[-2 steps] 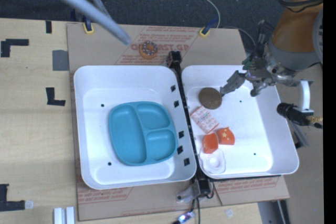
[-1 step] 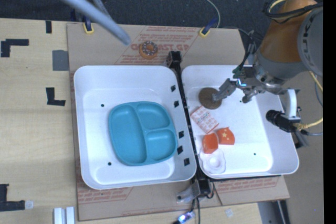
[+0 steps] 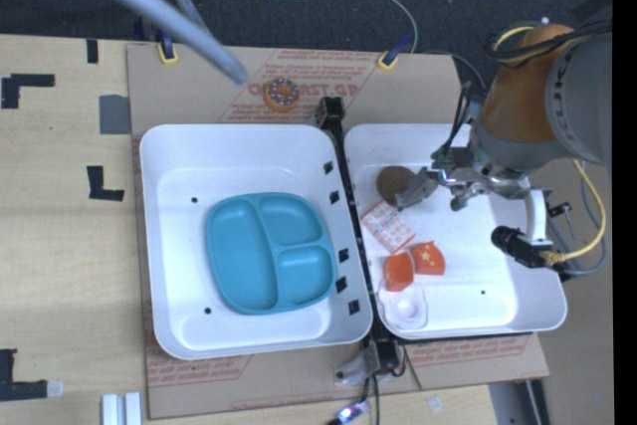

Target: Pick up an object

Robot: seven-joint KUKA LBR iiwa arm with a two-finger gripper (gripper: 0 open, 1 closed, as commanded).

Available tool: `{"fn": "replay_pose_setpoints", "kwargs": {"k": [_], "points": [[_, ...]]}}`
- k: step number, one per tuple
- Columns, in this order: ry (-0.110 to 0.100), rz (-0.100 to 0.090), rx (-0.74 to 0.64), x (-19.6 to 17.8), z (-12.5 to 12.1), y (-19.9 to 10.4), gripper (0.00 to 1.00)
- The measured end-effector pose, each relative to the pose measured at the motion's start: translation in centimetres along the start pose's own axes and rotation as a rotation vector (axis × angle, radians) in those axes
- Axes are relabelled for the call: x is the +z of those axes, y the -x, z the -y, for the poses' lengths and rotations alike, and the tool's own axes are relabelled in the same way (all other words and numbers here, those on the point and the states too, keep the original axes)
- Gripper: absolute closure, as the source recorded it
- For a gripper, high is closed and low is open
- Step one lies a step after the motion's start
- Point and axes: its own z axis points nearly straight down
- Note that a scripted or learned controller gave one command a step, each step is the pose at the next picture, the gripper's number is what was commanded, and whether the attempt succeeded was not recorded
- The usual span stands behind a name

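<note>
The right bin (image 3: pixel 518 299) holds a brown round object (image 3: pixel 394 180) at its far left, a red-and-white patterned packet (image 3: pixel 387 227), an orange block (image 3: pixel 428 258), a red piece (image 3: pixel 398 271) and a white round item (image 3: pixel 406 308) near the front wall. My gripper (image 3: pixel 436 198) hangs over the upper middle of this bin, just right of the brown object. Its two grey fingers are spread open with nothing between them. The orange-banded wrist (image 3: pixel 518 105) rises behind it.
The left bin (image 3: pixel 164 214) holds a blue divided plate (image 3: pixel 269 249). A black clip strip (image 3: pixel 343 204) runs between the bins. A small doughnut-like ring (image 3: pixel 282 94) lies on the cardboard behind them. Cables loop at the right beside the arm.
</note>
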Motion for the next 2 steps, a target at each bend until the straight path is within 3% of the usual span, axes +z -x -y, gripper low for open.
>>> {"fn": "replay_pose_setpoints", "kwargs": {"k": [1,2], "points": [[-0.004,-0.001,-0.001,5.5,0.4,-1.1,0.00],[-0.001,-0.002,-0.003,4.2,0.3,-1.2,1.00]]}}
